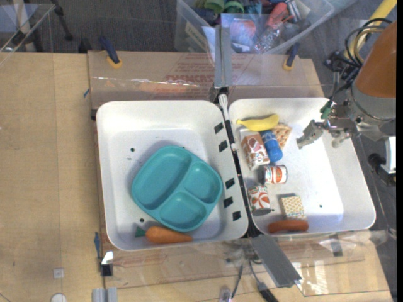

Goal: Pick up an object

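We see the gripper (322, 134) hanging over the right bin (334, 181) near its far right side, with its fingers spread wide and nothing between them. The banana (258, 123), blue bottle (272, 148) and can (275, 175) lie along that bin's left side. A teal plate (176, 187) and a carrot (167, 234) lie in the left bin (119, 143).

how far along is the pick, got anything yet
Nothing looks picked yet. The gripper hangs over the right bin with nothing visible between its fingers. The banana, the can and the sausage lie in that bin. Left: descend, grasp one, lift it.
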